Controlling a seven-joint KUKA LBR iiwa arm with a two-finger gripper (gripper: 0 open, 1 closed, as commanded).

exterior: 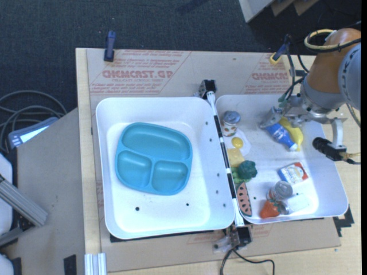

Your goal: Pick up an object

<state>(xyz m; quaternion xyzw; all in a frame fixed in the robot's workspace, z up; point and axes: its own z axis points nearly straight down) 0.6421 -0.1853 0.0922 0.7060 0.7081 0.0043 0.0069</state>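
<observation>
Tool [275, 121] over blue packet [282, 136], open/closed can't tell. Packet looks light, crinkly, slippery; take across narrow middle.

Two bins side by side on worktop [172, 67]. Left bin [109, 211] holds a divided plate [153, 158], centred. Right bin [332, 202]: can [231, 121] at 10 o'clock, broccoli [246, 169] and watermelon slice [244, 198] along the left wall, tomato [269, 209] at 6, carton [293, 173] at 4, banana [295, 134] at 1, under the arm [330, 67].
</observation>
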